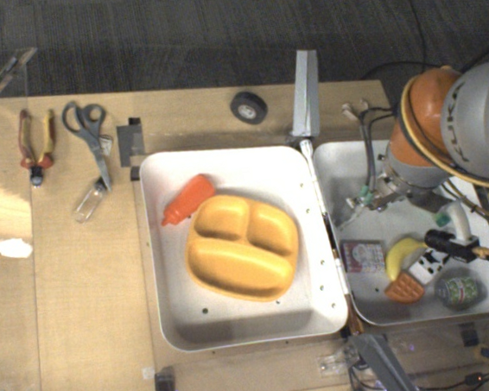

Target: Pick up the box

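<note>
Grey and bulky, the arm with its orange band fills the 3 o'clock side and sits closest to the lens, bending down over the right bin. Its wrist hangs above the bin's back half, around 12 o'clock of that bin's contents, with cables and small fittings below it. The jaws are buried in that clutter, and I cannot tell whether they are spread or pressed together; nothing can be seen caught in them.

Toward 7 o'clock in the right bin lies the box, a small flat carton with a pinkish printed face, close beside the wall shared with the left bin. It lies flat and apart from the wrist, so it appears not yet picked up. Just at its 3 o'clock is a banana, and below that an orange waffle-like piece. A black-and-white object and a round greenish tin sit further toward 4 o'clock. That crowding probably leaves the carton's free side toward 12 o'clock as the easiest approach.

Occupying the left bin are a large yellow divided tray turned upside down and an orange-red toy bottle at its 10 o'clock. On the worktop beyond, toward 10 o'clock, lie scissors, pliers and a roll of tape, well clear of the task.
</note>
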`<state>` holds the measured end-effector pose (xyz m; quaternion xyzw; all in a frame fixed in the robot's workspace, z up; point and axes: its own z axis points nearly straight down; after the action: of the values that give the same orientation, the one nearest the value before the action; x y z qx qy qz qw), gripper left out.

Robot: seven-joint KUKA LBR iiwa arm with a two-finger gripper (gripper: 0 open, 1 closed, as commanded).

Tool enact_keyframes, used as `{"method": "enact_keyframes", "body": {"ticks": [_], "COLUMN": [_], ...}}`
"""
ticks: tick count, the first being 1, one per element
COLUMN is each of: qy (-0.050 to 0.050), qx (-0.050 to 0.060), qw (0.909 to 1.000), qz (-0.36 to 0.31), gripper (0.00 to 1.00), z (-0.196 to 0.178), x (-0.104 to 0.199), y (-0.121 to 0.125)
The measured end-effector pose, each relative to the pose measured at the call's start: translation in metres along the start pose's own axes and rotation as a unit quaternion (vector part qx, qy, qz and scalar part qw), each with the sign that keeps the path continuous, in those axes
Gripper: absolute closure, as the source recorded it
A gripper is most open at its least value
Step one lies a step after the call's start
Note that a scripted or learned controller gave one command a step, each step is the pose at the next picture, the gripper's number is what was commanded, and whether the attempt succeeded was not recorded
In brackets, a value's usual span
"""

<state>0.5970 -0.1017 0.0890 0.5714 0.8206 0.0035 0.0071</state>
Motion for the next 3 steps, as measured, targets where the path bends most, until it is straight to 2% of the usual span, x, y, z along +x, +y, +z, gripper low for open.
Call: {"method": "enact_keyframes", "body": {"ticks": [1, 2, 3], "qy": [-0.001, -0.006, -0.006], "qx": [0.0, -0.007, -0.006], "qw": [0.9999, 0.9998, 0.9998], "qz": [-0.015, -0.015, -0.015], "gripper": [0.0, 1.0, 0.0], "z": [-0.003, -0.015, -0.015], "x": [0.021, 0.019, 0.019], "y": [-0.096, -0.091, -0.091]}}
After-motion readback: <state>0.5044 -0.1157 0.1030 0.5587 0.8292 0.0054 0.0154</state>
